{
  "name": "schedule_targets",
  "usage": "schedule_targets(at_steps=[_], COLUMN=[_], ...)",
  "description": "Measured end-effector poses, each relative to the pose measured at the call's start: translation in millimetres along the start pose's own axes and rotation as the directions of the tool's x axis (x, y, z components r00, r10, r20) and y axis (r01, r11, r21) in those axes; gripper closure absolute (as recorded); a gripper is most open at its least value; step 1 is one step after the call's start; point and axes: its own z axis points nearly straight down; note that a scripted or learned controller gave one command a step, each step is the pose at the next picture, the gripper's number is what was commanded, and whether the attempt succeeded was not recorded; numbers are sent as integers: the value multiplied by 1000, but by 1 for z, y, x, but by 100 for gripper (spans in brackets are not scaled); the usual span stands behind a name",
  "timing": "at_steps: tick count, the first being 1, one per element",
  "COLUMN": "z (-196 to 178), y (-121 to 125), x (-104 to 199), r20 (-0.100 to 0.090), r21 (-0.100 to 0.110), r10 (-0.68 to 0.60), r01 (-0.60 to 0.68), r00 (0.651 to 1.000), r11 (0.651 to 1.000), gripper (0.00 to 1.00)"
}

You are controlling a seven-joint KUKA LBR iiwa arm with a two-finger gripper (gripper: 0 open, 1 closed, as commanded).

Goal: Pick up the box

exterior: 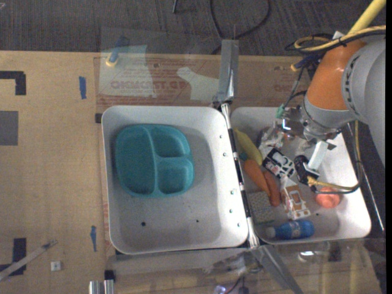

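Observation:
The box (295, 204) is a small white carton with red print, lying flat in the front middle of the right bin (358, 216). My gripper (288, 133) hangs over the back of that bin, below the orange band of the arm. It is well behind the box and apart from it. Nothing shows between the gripper and the box except a black and white packet (277, 162).
The right bin also holds a yellow banana (247, 144), two orange carrots (256, 175), a grey pad (260, 204), a blue bottle (294, 229), an orange-red ball (329, 199) and a crumpled silver wrapper (268, 141). A teal divided plate (153, 160) lies in the left bin (184, 231).

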Motion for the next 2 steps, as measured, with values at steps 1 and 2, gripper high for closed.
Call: schedule_targets(at_steps=[1,2], z=[-105,-169], y=[67,42], x=[-67,-92], r20=[5,1], r21=[12,10], r10=[179,-189], r01=[-179,189], r00=[984,982], r11=[984,982], gripper=[0,0])
